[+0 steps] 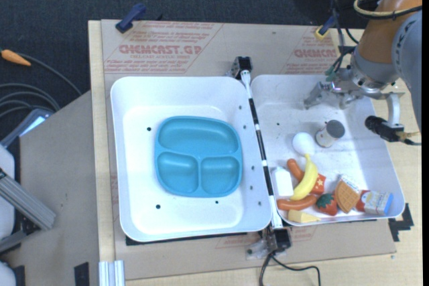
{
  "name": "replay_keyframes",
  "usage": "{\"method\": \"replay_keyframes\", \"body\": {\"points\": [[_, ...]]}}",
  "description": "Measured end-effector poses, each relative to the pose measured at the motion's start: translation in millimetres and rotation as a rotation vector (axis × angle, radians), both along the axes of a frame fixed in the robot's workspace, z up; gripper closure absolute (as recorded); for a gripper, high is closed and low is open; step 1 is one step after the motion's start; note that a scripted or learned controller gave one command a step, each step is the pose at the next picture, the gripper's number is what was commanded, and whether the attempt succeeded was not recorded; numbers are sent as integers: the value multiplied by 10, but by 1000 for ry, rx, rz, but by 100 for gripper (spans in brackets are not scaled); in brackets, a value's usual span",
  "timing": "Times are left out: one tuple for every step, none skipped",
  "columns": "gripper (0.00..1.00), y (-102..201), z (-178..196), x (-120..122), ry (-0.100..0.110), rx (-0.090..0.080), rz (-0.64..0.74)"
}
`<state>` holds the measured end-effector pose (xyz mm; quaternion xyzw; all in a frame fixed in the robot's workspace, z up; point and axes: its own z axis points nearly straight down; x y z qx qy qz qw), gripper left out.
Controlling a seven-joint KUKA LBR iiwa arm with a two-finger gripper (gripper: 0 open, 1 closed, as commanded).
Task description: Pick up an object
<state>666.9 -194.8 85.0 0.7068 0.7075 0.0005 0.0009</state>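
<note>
**Toy food heaped in the right bin, hand at its far edge**

A yellow plastic banana lies slanted in the near half of the right shallow white bin, and the other small things crowd around it. Just beyond its upper tip sits a white egg-shaped piece, and beside that, towards the right, a small grey round cylinder. An orange-red sausage-like piece lies under the banana's lower end, with another red-orange piece at the banana's left. A pale white block rests against the bin's left wall. Along the near edge lie a flat yellow slice, a red and green strawberry-like toy, a tan waffle-patterned cracker piece and a small carton with blue and red print, near the bin's near right corner.

The hand is over the far part of this bin, well apart from the heap; whether its fingers are apart or together I cannot tell. Nothing is seen between them. The grey arm with the orange band rises above it at the desk's far right.

The left shallow white bin holds a light blue plastic tray with three compartments, lying flat in its middle. Both bins rest on a brown cardboard sheet with red print that covers the desk.
</note>
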Motion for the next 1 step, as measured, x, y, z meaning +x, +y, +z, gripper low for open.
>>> {"method": "replay_keyframes", "body": {"points": [[0, -51, 0, -1, 0, -1, 0]]}}
